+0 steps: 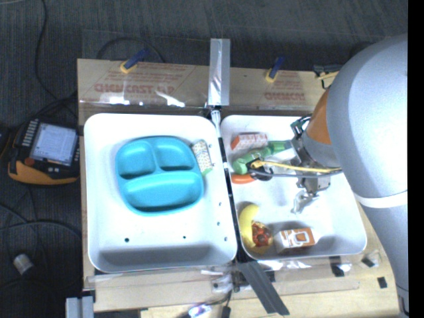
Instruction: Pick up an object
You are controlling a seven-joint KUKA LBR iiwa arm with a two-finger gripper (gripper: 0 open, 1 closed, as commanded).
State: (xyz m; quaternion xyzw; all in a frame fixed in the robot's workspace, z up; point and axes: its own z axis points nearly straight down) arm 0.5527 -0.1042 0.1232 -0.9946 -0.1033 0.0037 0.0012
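Two shallow white plastic bins side by side. Left bin [99,197]: glossy blue three-section tray [159,173], open floor below it. Right bin [344,211]: small orange carton [294,238] and yellow banana [246,218] at near wall, green bottle [262,152] by divider. Metal gripper [306,197] hangs above bare floor mid-bin; finger spread not discernible.

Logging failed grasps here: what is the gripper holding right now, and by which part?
Nothing visible is held: the gripper hangs over bare floor of the right bin.

Hand [306,201] fingers' state unclear; green toy [255,158] partly hidden.
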